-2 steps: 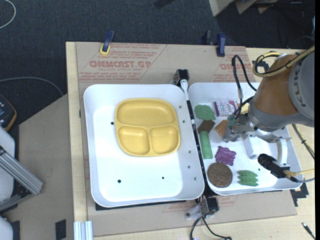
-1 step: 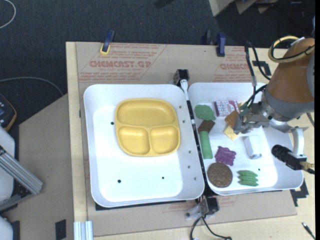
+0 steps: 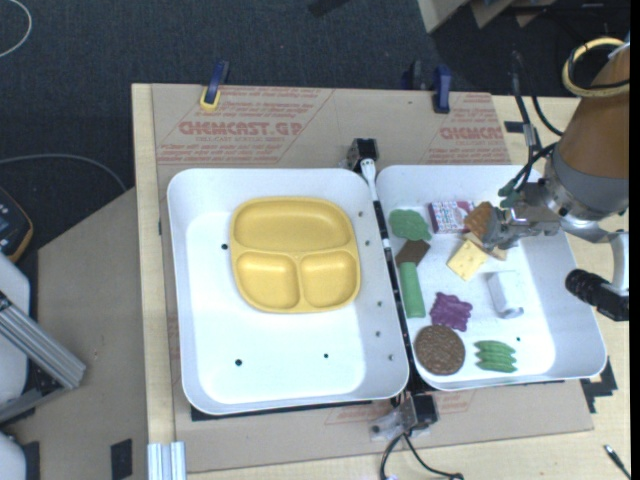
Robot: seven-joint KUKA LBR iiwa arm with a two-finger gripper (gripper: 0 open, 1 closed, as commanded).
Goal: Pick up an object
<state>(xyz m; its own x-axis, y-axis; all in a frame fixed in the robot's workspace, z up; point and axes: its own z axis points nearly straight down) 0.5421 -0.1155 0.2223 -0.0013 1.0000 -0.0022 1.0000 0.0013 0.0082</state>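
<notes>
Brown round cookie [image 3: 439,349] and green pea pod [image 3: 495,356] are seen at the right bin's [image 3: 560,363] near edge. Gripper [image 3: 492,230] is positioned low over a small brown item [image 3: 479,216] beside the yellow cheese wedge [image 3: 466,259]; whether anything is clamped cannot be told. For a clean pick, one item should be centred on, clear of its neighbours. Yellow tray [image 3: 295,251] is left alone in the left bin [image 3: 200,358].

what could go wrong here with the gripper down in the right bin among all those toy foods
The gripper sits low over a tight cluster: a yellow cheese wedge, a brown piece and a small printed packet. It may well nudge or grab the wrong one, or close on two at once. The grey piece lies close by and could get knocked aside. The right bin wall is near the arm, so clearance looks tight.
</notes>
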